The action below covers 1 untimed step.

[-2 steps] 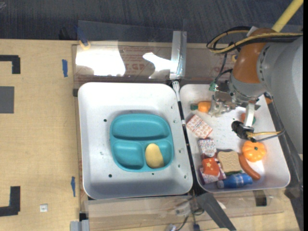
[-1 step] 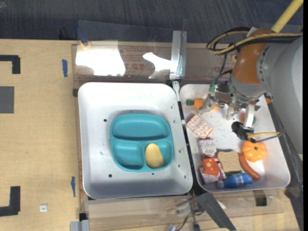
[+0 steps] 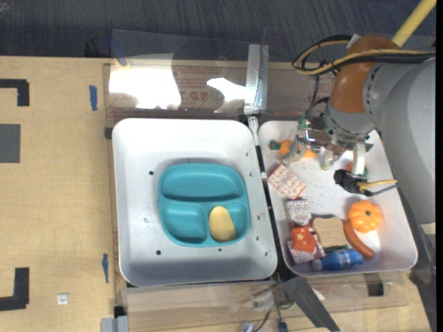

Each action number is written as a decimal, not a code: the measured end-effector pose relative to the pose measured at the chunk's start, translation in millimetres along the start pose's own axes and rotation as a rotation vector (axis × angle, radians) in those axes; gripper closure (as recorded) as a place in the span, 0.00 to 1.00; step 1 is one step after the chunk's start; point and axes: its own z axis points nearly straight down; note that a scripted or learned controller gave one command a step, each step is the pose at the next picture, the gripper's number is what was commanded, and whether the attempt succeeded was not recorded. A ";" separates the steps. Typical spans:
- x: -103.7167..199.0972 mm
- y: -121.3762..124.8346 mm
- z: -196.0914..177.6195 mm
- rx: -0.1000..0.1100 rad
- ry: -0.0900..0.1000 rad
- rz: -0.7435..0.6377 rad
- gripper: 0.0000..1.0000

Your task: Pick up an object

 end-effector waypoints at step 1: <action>1.8 0.1 0.0 -0.008 -0.008 -0.050 0.00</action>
